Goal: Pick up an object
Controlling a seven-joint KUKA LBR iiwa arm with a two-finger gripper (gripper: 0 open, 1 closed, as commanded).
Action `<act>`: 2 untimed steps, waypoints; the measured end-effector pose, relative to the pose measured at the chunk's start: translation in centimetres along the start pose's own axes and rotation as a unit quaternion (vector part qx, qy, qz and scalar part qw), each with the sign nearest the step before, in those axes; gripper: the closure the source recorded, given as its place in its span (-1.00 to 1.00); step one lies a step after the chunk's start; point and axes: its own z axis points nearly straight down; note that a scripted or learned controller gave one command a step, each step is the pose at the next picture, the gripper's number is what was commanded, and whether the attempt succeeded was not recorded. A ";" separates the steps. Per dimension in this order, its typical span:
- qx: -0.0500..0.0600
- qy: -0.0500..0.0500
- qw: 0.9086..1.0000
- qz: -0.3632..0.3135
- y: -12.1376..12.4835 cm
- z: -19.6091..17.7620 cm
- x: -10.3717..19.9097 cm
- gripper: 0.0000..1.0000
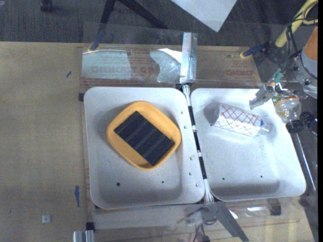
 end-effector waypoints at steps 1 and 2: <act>-0.013 -0.003 1.000 -0.007 4.5 12.9 4.3 -1.00; -0.003 -0.001 0.999 -0.050 5.8 17.2 6.1 -1.00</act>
